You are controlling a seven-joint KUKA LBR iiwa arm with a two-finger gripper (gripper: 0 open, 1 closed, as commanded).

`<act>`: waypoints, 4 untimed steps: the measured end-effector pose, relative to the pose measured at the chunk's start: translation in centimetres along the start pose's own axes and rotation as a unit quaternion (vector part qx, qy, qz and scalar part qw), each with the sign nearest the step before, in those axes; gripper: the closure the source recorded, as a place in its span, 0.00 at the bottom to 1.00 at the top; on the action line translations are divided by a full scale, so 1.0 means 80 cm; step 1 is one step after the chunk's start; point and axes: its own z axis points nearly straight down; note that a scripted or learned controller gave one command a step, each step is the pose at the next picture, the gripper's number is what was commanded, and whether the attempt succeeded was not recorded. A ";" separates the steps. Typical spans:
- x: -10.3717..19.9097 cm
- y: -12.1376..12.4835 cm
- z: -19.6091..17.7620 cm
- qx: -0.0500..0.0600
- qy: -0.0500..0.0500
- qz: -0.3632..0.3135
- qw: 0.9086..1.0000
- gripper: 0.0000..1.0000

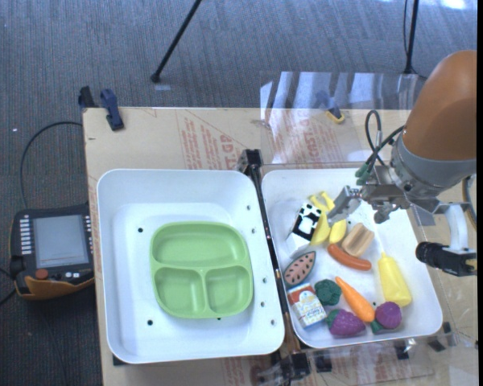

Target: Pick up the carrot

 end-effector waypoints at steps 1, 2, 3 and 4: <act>-0.051 -0.040 0.162 0.004 0.001 -0.089 0.996 0.00; -0.068 -0.088 0.237 0.000 0.001 -0.150 0.989 0.00; -0.068 -0.087 0.227 0.002 0.003 -0.146 0.989 1.00; 0.070 -0.085 0.109 -0.002 0.001 -0.083 0.997 1.00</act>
